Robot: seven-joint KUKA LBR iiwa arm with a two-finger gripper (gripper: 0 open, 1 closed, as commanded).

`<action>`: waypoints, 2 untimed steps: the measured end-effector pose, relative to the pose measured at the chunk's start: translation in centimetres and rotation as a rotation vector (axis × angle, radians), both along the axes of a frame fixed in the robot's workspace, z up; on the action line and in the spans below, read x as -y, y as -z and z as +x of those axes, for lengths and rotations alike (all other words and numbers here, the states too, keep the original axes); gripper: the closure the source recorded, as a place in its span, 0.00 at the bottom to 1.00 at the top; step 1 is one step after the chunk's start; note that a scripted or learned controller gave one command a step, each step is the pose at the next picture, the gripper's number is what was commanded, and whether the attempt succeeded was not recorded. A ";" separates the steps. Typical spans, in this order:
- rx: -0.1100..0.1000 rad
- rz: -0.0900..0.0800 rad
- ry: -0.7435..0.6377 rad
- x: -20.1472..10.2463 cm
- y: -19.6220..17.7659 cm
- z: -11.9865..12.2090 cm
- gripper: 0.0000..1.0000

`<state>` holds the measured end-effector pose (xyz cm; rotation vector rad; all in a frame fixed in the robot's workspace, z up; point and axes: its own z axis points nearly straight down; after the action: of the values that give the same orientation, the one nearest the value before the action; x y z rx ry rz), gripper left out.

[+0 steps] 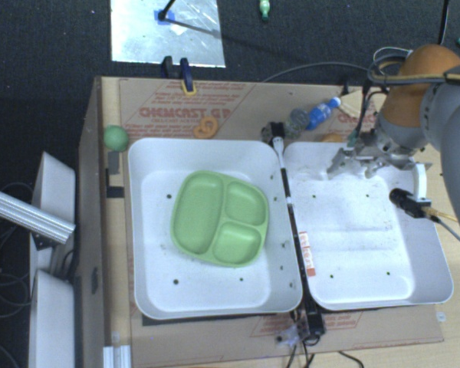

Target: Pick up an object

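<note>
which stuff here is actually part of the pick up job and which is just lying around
Job: green divided plate in the left bin; gripper over the right bin.

Lying about: green ball, blue bottle, orange ring, blue clamp, foil sheet.

2 white bins (161, 297), 1 green divided plate (218, 218), 1 green ball (115, 137), 1 blue bottle (322, 113)

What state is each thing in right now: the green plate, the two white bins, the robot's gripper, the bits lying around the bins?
Green plate: lying flat, right side up, in the left bin.
Right bin: nothing loose seen inside.
Gripper: over the right bin's far edge, holding nothing visible.
Green ball: resting outside the left bin's far corner.
Blue bottle: lying on its side behind the bins.
</note>
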<state>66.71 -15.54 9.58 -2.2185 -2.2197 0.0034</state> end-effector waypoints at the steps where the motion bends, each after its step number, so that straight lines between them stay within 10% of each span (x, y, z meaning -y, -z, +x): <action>1: 0.007 -0.002 -0.001 1.8 1.1 0.2 0.00; 2: 0.005 0.002 -0.003 5.0 1.0 0.2 0.00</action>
<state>66.95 -20.51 8.58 -2.2168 -2.2248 -0.0038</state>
